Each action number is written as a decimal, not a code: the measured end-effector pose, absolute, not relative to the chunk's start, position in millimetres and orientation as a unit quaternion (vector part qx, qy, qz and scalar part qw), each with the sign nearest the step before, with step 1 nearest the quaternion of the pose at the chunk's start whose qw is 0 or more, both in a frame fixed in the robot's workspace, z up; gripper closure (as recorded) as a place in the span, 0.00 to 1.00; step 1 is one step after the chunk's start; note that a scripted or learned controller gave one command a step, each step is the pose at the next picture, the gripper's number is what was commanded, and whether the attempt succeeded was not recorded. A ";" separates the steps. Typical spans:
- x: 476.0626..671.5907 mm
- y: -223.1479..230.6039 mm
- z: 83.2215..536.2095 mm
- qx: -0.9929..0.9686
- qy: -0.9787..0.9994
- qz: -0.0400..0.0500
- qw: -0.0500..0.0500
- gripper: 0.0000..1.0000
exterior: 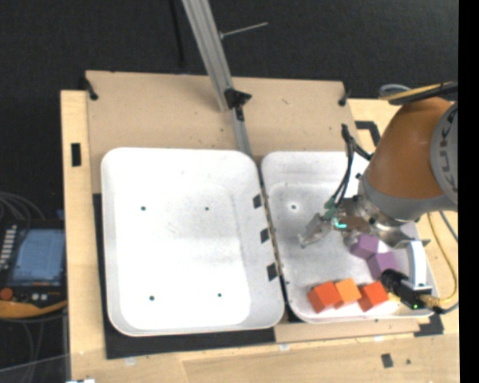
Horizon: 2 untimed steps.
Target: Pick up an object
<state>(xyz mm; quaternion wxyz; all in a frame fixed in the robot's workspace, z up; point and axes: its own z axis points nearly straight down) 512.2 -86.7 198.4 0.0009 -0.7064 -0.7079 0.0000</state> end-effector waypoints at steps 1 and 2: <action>512.7 -87.4 199.2 -0.709 -0.705 -0.001 -0.001 0.00; 517.6 -88.4 155.5 -0.708 -0.706 0.002 0.001 0.00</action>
